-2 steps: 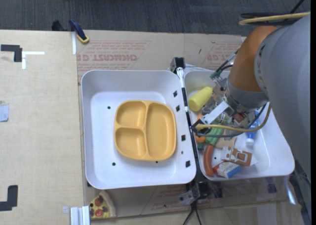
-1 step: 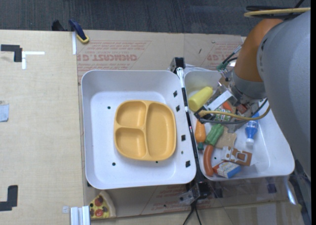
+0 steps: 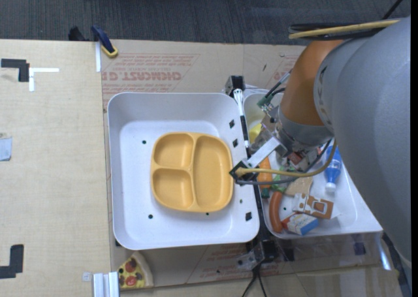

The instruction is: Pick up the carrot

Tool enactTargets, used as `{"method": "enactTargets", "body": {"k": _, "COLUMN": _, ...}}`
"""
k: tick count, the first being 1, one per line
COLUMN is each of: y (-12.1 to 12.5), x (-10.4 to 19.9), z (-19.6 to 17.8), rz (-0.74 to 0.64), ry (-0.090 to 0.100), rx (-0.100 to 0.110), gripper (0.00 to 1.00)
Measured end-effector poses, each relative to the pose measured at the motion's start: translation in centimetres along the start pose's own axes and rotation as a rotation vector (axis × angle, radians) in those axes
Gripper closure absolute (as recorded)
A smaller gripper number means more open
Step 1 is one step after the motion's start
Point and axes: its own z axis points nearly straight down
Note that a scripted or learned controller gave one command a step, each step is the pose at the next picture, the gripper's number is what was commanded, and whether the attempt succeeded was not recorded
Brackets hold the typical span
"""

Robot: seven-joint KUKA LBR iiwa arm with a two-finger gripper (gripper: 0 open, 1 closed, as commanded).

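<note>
Carrot [image 3: 275,212] lies in the right bin [image 3: 363,216], against its wall on the side nearest the left bin [image 3: 130,178], long axis running roughly along that wall. Its lower end touches a white-and-blue packet [image 3: 302,225]. A small brown box [image 3: 316,208] and a slice of toast [image 3: 302,187] sit just beside it on the far side. A blue bottle [image 3: 332,170] is further in, partly under the arm. The left bin holds a yellow divided plate [image 3: 192,171], not relevant here. The gripper [image 3: 292,156] hangs over the upper-middle of the right bin, above the clutter and short of the carrot. The wrist housing covers it from this angle, so I cannot tell whether it is open or closed, and nothing shows as held. Judgement: the step in hand is the approach, with the grasp not yet made. To do it well, shift toward the bin's front-left corner and centre over the carrot's exposed mid-length, not the end crowded by the packet. Set the closing direction across the carrot's narrow width, then descend straight. The gap to the bin wall looks tight (likely the main cause of a miss), so bias slightly away from the wall. The box could get nudged or pinched along with the carrot. A smooth tapered body may slip, so close low on it before lifting.
</note>
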Motion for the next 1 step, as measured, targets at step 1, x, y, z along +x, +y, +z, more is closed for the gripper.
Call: {"method": "enactTargets", "body": {"k": 1, "y": -0.12, "x": 1.48, "z": -11.28, "rz": -0.208, "ry": 0.001, "rx": -0.004, "gripper": 0.00}}
